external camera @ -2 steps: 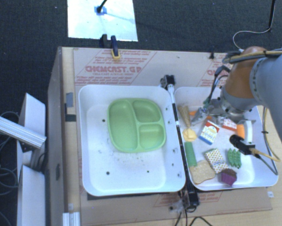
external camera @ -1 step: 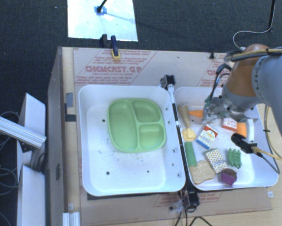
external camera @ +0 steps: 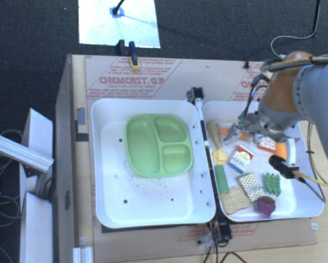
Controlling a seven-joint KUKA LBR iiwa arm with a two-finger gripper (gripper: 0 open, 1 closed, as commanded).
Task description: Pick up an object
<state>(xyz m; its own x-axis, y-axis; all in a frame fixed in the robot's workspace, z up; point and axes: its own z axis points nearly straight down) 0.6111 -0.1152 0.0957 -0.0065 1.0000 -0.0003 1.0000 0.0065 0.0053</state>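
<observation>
My gripper (external camera: pixel 236 136) hangs low over the back left part of the right bin (external camera: pixel 311 193), at the end of the grey arm with its orange band (external camera: pixel 281 89). Its two fingers stand apart, open, and I see nothing between them. An orange carrot piece (external camera: pixel 224 131) lies just left of the fingertips. A small snack box (external camera: pixel 241 159) lies just in front of them. A red and white packet (external camera: pixel 266 144) and an orange block (external camera: pixel 282 149) lie to the right, partly under the wrist.
The right bin also holds a bread stick (external camera: pixel 214 135), a yellow piece (external camera: pixel 220 156), a green cucumber (external camera: pixel 222 178), toast (external camera: pixel 235 200), a checkered cracker (external camera: pixel 251 186), pea pods (external camera: pixel 272 183) and a purple item (external camera: pixel 266 206). The left bin (external camera: pixel 111 201) holds a green divided plate (external camera: pixel 158 145).
</observation>
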